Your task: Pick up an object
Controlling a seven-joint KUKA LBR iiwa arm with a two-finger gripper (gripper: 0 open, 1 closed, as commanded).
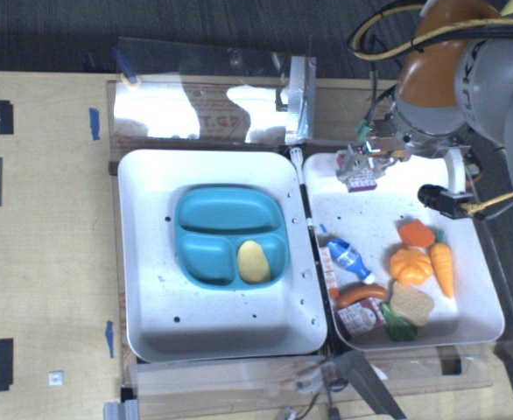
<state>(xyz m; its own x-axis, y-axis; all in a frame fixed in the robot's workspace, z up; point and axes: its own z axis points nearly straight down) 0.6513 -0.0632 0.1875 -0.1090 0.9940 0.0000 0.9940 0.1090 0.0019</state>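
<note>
Probably a robotics lab, taped bench (38, 261), two white bins (143, 304), robot arm (467, 59)

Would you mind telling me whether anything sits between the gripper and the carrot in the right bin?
Nothing visible blocks it. The gripper is at the far end of the right bin, and bare floor lies between it and the carrot, which rests beside the orange pumpkin-like toy.

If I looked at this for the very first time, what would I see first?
Probably the bright blue tray in the middle of the left bin, with a yellow lemon-shaped thing in its lower right compartment. Next, the colourful pile of toy food at the front of the right bin, including an orange carrot. The big grey and orange robot arm hangs over that bin's far end.
</note>
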